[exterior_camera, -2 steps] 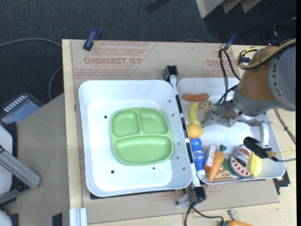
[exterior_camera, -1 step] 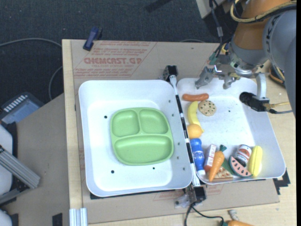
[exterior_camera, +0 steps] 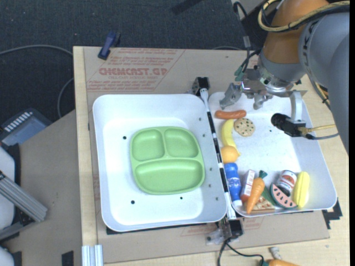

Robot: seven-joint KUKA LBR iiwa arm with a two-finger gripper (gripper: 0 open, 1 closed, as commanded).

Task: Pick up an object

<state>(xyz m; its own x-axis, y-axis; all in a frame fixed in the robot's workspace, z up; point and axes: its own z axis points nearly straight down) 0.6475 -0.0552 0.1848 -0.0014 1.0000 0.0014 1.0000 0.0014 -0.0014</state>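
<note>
Tool (exterior_camera: 243,100) at the far end of the right bin (exterior_camera: 316,165), fingers spread apart with nothing between them; arm entering from the right. Left bin (exterior_camera: 111,148) carries a green plate (exterior_camera: 166,159) with three compartments. All candidate things lie in the right bin.

Nearest the tool:
- sausage (exterior_camera: 230,114), lying crosswise just below the fingertips
- banana (exterior_camera: 227,133), running along the bin's left wall, its upper end at or almost at the sausage
- cookie (exterior_camera: 244,127), just beside the banana

Towards the near end: orange fruit (exterior_camera: 229,154), blue bottle (exterior_camera: 232,180), carrot (exterior_camera: 254,192), watermelon slice (exterior_camera: 280,197), can (exterior_camera: 287,179) and a yellow piece (exterior_camera: 301,188), closely packed.

Step in hand, as judged: approach before a grasp, with nothing lifted yet. The sausage appears the best target, being closest, narrow, and bordered by bare bin floor on its far side.

Good practice:
1. Centre the tool over the sausage's middle.
2. Turn the fingers to close across its short width.
3. Descend straight until the tips nearly meet the floor.
4. Close.

Risks: the near finger may land on the banana or cookie, which crowd that side, and a round sausage may roll out of a shallow pinch. The cookie, flat on the floor, offers little to grip. The near cluster leaves little room for fingers.
</note>
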